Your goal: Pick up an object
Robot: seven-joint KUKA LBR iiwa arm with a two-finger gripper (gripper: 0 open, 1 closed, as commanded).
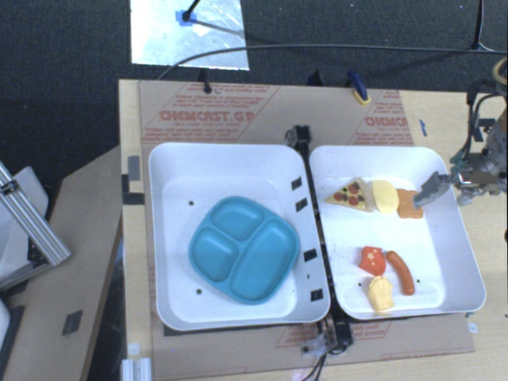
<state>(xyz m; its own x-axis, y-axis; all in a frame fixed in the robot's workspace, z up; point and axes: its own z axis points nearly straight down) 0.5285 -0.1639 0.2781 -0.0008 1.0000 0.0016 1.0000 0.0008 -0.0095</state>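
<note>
The pincer, its grip state impossible to tell, hangs over the right bin's far right edge, just beside the orange piece, with yellow piece and pizza slice lined up leftward (sausage nearer the front edge).

The only legible text was the red brand lettering "CHEMCAST GP", printed on the brown protective sheet that lay under both bins. One full instance stood on the far strip of the sheet, well to the left of the gripper and beyond the bin holding the blue tray. A second, partly cut-off instance appeared on the same far strip just beyond the gripper's bin. Smaller print beneath each instance was too fine to read. No numbers or signs were legible.
</note>
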